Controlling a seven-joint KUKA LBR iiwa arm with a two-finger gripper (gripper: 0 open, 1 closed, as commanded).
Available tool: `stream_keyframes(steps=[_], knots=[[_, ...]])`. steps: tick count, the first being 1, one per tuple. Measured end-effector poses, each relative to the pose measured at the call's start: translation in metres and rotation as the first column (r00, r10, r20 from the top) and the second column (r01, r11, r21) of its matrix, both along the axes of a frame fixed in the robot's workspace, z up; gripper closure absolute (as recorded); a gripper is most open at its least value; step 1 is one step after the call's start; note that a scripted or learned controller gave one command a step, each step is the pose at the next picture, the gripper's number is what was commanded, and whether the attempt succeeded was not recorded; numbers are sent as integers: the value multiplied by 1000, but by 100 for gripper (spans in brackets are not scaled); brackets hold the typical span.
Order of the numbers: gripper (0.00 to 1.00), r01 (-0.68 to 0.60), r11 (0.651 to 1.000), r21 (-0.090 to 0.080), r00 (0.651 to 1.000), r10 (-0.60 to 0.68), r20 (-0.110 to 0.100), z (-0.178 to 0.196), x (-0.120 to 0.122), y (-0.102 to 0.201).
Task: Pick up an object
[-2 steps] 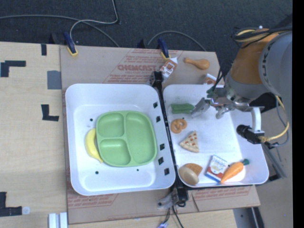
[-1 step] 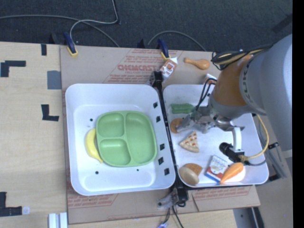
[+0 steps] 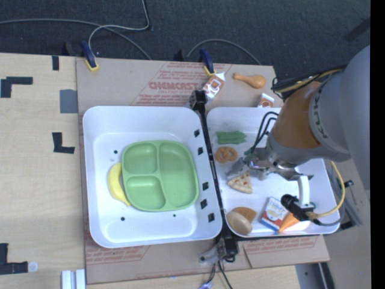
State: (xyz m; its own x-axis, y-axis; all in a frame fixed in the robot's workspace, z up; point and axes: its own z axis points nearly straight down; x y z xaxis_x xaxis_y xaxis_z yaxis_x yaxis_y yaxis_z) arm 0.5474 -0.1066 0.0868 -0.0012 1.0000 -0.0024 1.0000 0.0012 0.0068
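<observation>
The grey arm (image 3: 325,119) reaches into the right bin (image 3: 329,188), its gripper (image 3: 245,168) low over the pizza slice (image 3: 241,183) near the bin's middle, fingers apparently spread around nothing, so this looks like the approach, with descent and closing next.

Bench (image 3: 36,179) carries cardboard sheet (image 3: 162,86); on it two white bins: left bin (image 3: 96,179), right bin (image 3: 322,188), touching. Small carton (image 3: 213,85) and drumstick toy (image 3: 249,79) at far edge.

Green tray (image 3: 160,176), yellow banana (image 3: 115,185) (white bins (image 3: 96,155)).
</observation>
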Motion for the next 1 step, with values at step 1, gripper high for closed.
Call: stream_keyframes(steps=[1], knots=[[0, 0, 1000, 1, 1000, 0, -2, 0, 51, -2]])
